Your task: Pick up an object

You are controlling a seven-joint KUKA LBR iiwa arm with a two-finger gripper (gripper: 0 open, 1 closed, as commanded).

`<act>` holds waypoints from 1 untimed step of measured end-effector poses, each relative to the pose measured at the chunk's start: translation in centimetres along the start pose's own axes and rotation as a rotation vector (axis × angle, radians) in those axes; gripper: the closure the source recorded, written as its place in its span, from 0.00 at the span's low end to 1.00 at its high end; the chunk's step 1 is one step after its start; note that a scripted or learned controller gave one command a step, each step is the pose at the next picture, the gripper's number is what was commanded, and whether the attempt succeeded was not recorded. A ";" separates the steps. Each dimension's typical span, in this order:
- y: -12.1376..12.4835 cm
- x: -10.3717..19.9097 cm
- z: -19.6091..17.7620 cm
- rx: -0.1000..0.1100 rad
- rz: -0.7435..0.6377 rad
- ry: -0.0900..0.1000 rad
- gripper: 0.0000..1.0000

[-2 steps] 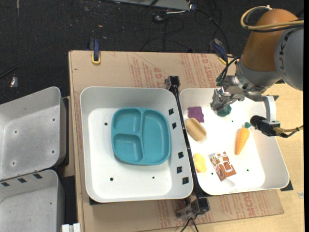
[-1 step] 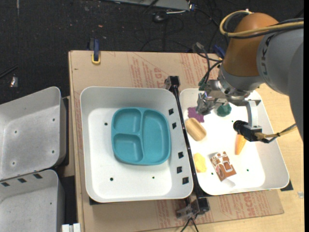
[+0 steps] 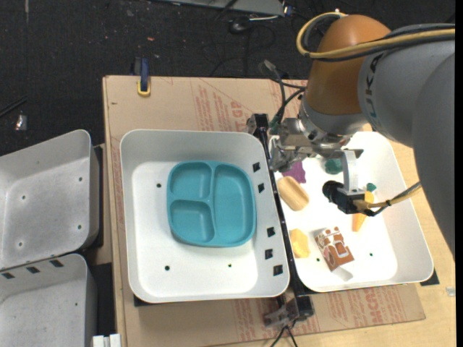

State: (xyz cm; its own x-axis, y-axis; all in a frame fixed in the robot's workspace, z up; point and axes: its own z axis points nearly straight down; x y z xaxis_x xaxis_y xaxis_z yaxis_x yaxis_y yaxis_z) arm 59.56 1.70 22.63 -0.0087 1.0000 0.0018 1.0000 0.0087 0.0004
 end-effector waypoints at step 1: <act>-0.2 5.2 -1.2 0.000 0.001 0.000 1.00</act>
